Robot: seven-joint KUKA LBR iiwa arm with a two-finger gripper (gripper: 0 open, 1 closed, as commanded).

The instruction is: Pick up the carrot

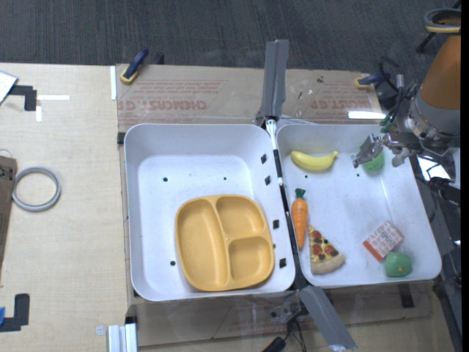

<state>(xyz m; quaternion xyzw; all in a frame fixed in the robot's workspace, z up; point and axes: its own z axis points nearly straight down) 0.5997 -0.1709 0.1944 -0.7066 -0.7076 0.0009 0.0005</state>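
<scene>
Pale wood table (58, 255) carries two white bins. Left bin (146, 160): glossy yellow divided plate (223, 240). Right bin (410, 218): carrot (299, 215) against left wall, upright, pizza slice (322, 251) just beside. Banana (314, 160) further back. Pincer (382, 152) at far right corner, over green object; finger state unreadable.

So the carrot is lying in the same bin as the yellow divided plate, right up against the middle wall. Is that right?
Not quite. The camera view shows the carrot against the middle wall, but in the right bin, beside the pizza slice. The yellow divided plate sits in the left bin.
</scene>
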